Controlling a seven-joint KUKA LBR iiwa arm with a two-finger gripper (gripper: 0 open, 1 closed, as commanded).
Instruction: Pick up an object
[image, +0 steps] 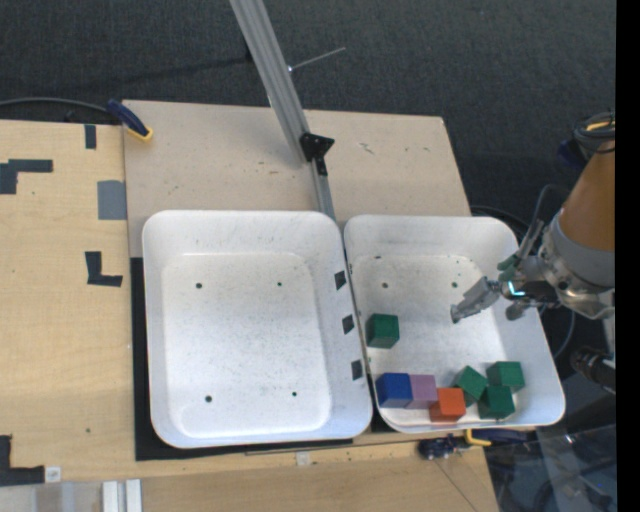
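- Overhead, 2 shallow white plastic bins sit side by side on a pale wood-grain tabletop (240, 160), both with rounded corners and faintly speckled floors.
- Left bin (160, 300): smooth floor with 4 small dark dots.
- Right bin (420, 235): holds 7 small matte blocks, all cube-like.
- 1 green block (383, 329) sits alone near the bin's left wall, well apart from the rest.
- 6 blocks cluster along the near wall: 1 blue (394, 389), 1 lilac (424, 389), 1 orange (450, 403), and 3 green (497, 388), some touching.
- End effector (478, 299): grey metal, hanging over the right bin's right side, above bare floor; nothing sits between its fingers, and I cannot tell how far apart they are.
- 1 slanted aluminium bar (285, 90) crosses the tabletop.
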